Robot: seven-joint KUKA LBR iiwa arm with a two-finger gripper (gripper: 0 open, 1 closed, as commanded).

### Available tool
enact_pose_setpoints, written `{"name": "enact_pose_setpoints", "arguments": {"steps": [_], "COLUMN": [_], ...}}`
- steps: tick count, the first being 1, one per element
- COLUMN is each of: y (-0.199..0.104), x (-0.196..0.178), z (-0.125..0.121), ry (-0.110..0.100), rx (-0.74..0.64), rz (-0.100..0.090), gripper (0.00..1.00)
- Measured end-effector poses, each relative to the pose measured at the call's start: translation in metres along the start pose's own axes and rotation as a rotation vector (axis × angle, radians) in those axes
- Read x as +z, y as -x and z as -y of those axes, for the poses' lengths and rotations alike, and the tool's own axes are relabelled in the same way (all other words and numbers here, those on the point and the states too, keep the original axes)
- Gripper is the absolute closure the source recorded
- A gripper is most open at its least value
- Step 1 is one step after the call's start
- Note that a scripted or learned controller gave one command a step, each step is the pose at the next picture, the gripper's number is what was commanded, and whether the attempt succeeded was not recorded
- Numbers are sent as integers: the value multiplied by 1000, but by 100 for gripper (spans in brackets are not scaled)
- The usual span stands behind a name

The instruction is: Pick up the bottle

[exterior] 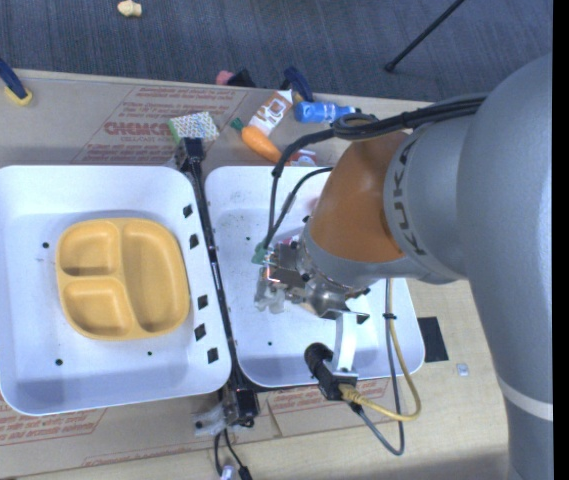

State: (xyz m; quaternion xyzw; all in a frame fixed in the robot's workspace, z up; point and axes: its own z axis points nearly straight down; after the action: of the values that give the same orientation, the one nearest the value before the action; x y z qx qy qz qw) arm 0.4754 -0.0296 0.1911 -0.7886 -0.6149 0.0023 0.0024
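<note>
My gripper (278,284) hangs low over the left half of the right bin (236,208), close to the divider between the two bins. The grey arm and its orange band (364,203) cover most of that bin's middle and right side, hiding whatever lies beneath. A small whitish shape (267,300) shows just under the gripper; I cannot tell what it is. A small white bottle with an orange label (269,114) lies on the bench behind the right bin, outside it.
The left bin (4,268) holds a yellow divided plate (122,276). Behind the bins lie a blue object (320,113), an orange piece (259,144) and a green patterned packet (193,126). Blue clamps (9,79) grip the bench's far edge. Cables (389,408) trail at the front.
</note>
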Motion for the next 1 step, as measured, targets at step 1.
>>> {"name": "enact_pose_setpoints", "arguments": {"steps": [1], "y": [15], "x": [-93], "z": [-4], "ry": [5], "rx": [-153], "rz": [0], "gripper": [100]}}
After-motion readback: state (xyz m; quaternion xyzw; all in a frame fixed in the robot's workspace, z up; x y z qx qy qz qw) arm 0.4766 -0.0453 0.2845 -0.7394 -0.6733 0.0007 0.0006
